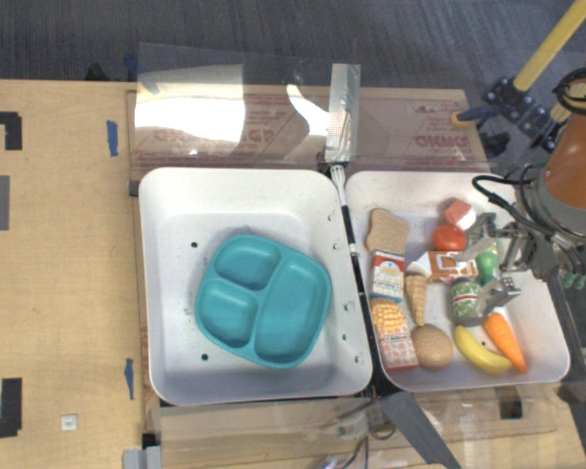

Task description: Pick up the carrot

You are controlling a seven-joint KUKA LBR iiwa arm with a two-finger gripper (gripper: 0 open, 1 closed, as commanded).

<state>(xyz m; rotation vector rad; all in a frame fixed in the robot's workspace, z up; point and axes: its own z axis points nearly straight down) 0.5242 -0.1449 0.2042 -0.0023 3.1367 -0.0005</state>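
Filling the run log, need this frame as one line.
task: pick up carrot | end effector: over right bin, above carrot | carrot: lying in bin beside banana, not lifted | left bin: teal divided plate

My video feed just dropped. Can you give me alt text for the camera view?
The gripper hangs low over the right bin, just above the carrot, which lies beside a banana among other toy foods. The left bin holds a teal divided plate.
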